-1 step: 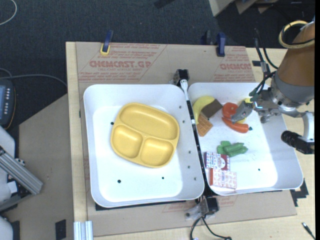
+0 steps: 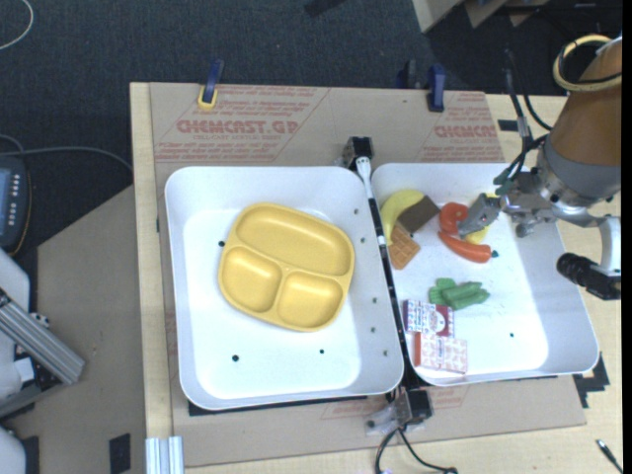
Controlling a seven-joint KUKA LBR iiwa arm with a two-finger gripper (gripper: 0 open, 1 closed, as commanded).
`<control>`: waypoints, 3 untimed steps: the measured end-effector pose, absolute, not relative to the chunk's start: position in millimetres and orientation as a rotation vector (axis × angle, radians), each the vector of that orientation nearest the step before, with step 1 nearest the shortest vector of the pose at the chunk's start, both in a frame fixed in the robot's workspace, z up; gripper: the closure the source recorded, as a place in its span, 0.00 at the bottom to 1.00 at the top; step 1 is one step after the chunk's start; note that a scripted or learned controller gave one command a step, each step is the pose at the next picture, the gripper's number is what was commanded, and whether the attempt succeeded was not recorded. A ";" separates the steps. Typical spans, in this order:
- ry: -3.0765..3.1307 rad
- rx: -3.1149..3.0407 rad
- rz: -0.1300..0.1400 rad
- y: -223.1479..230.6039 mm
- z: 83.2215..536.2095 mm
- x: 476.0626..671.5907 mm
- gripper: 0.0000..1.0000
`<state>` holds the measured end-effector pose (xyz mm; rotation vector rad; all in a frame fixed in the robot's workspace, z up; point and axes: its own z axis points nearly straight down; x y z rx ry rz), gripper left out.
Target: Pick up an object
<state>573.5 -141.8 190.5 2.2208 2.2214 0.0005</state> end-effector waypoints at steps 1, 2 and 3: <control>2.225 2.226 -0.005 -145.1 127.7 573.2 0.00; 2.224 2.224 -0.003 -144.4 82.9 573.0 0.00; 2.220 2.223 0.000 -144.9 95.4 573.7 1.00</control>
